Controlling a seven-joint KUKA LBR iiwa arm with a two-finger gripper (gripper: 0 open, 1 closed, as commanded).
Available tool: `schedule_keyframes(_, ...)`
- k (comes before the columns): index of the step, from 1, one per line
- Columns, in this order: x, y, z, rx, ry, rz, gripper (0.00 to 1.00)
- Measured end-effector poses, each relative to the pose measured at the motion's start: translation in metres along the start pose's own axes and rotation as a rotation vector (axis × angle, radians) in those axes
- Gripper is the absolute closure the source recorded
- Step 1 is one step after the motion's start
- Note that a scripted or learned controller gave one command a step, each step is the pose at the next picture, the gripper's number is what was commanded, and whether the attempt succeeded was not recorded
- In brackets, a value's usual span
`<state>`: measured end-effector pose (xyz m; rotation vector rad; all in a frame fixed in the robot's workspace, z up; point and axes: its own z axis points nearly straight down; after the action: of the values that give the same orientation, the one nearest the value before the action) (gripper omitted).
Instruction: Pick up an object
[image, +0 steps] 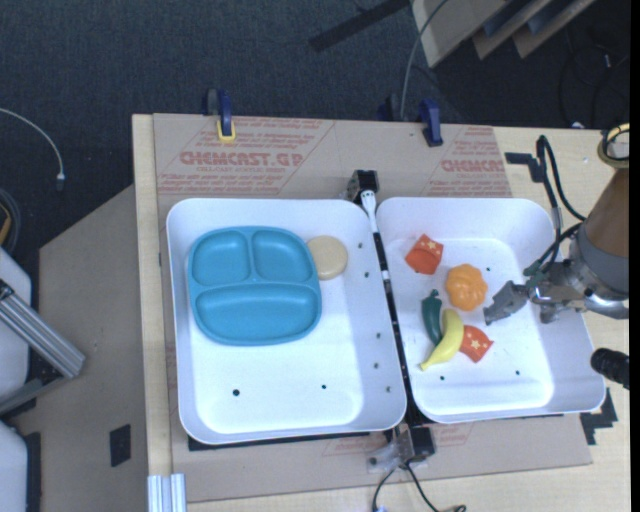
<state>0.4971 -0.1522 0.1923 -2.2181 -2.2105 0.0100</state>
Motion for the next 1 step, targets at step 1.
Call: schedule_keyframes(1, 0.0002, 0.0028, -0.005, -0.011, -0.002, -0.003, 0.0)
